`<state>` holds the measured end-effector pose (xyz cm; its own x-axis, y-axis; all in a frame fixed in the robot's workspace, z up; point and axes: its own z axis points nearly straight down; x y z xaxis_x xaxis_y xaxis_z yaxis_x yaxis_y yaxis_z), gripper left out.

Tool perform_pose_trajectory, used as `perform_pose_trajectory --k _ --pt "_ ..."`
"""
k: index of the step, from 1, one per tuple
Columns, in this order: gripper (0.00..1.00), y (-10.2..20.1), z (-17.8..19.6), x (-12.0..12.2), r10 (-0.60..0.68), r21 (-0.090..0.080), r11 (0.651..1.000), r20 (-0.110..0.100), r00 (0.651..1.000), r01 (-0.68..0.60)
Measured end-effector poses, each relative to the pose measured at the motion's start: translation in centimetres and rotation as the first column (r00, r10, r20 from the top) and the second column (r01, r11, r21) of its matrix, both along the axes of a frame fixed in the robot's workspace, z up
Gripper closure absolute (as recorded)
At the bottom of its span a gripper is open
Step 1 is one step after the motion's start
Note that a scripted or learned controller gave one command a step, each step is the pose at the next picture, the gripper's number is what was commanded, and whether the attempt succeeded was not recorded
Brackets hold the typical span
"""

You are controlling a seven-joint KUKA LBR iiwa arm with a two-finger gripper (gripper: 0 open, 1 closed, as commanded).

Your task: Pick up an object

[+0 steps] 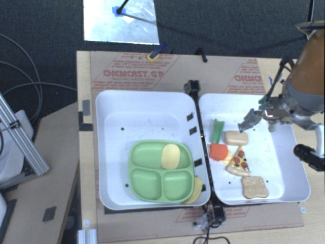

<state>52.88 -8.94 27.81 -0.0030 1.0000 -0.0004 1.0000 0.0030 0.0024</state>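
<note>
Lying just below and left of the pincer, the beige oval piece in the right bin looks like the nearest thing to pick up. Its neighbours are very close: a red block and a pizza slice touch or almost touch it, and a green stick stands beside. I cannot tell if the pincer is apart or together. In my judgement, a descent slightly off centre could push the pieces aside, or catch two at once, or slip off the rounded top.
</note>
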Motion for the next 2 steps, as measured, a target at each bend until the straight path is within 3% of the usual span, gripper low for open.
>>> perform_pose_trajectory --k 1,2 --pt "0.0 2.9 -9.5 3.3 0.004 0.002 1.0 -0.005 1.0 -0.004" --pt "0.0 -1.2 -19.7 -4.4 -0.007 -0.001 1.0 -0.001 1.0 0.007"
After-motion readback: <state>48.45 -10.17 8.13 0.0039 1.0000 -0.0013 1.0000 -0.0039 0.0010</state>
